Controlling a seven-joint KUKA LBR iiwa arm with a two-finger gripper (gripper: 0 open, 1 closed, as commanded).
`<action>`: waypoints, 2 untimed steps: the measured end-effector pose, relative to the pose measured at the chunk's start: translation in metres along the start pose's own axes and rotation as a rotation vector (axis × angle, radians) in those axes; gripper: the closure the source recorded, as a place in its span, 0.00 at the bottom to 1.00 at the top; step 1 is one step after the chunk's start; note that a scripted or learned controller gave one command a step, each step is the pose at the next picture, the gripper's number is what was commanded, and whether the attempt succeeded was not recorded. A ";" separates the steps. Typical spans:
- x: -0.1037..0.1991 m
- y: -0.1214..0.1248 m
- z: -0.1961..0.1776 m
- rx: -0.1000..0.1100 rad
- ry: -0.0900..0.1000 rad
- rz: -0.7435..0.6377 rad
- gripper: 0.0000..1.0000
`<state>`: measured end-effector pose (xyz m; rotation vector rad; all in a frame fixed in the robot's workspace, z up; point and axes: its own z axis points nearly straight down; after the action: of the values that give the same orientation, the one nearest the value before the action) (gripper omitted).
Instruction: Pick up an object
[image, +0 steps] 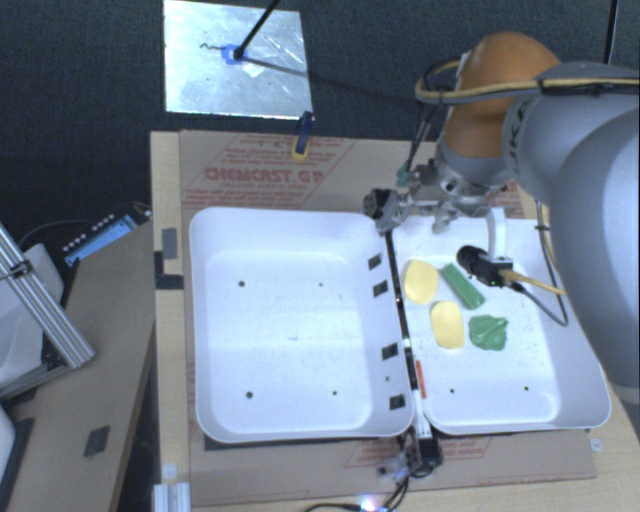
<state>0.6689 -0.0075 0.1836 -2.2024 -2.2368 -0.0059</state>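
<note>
Camera view puts your hand (432, 208) over the far edge of the right bin (560, 400), close to the wall that this bin shares with the left bin (290, 330). Nothing can be seen in its hold, and you cannot tell from this angle how far open it is.

All four candidates lie on the right bin's floor, nearer the camera than the hand. Closest is the upper yellow piece (421, 282), just beside the shared wall. The green stick (463, 286) lies next to it at a slant. Nearer the camera again are the lower yellow piece (447, 325) and the green leaf-shaped piece (488, 331), which look to be touching or nearly so.

The step in hand looks like the approach, so settle on one target before you descend. The upper yellow piece is the shortest reach, but the wall and its black clips (381, 289) crowd one side, so line the closing direction along the wall. The green stick should be the easier grasp if you close across its narrow width. The touching pair will probably shift together, so leave them for later. All four pieces look flat, so go low.

Under both bins, a cardboard sheet (260, 170) covers the bench and stands in nobody's way.
</note>
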 end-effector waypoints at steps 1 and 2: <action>0.162 -0.021 0.045 0.003 0.003 -0.003 0.00; 0.250 -0.034 0.019 -0.002 0.002 0.002 0.00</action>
<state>0.6306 0.2424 0.1662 -2.2043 -2.2350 -0.0095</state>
